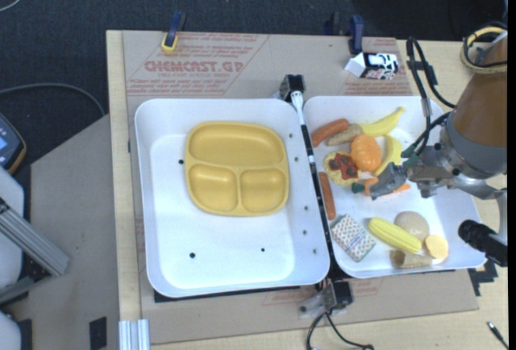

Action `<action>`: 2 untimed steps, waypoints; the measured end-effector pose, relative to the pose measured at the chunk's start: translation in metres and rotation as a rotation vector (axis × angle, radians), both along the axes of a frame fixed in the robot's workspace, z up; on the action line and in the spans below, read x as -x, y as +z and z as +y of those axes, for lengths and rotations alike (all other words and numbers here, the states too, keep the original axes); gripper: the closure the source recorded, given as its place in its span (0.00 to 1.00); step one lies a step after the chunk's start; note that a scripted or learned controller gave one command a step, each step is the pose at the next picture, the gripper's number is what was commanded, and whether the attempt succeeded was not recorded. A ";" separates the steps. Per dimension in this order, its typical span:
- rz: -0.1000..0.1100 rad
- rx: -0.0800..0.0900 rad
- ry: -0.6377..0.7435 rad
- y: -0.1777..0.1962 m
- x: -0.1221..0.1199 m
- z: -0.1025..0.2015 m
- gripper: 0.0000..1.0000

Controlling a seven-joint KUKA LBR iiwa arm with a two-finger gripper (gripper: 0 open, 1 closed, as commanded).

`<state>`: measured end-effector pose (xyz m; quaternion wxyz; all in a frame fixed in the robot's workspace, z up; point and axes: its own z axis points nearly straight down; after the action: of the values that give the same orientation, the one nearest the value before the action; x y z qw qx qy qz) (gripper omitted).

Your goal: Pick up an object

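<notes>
Two white bins [161, 260] are seen; the gripper [385, 181] is lowered over toy food [364, 153], grip undeterminable; closing seems required.

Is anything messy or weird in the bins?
Nothing looks spilled or broken. The toy food sits jumbled in the right bin, with a hot dog lying along its left edge, while the yellow divided tray sits neatly in the left bin. The gripper is down among the food.
</notes>
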<state>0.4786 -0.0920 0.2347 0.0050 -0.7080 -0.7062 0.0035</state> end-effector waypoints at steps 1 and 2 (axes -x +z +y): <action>-0.011 0.002 0.003 0.005 -0.002 0.000 0.00; -0.006 0.000 0.002 -0.043 0.007 0.002 0.00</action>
<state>0.4719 -0.0896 0.1920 0.0031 -0.7074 -0.7068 0.0015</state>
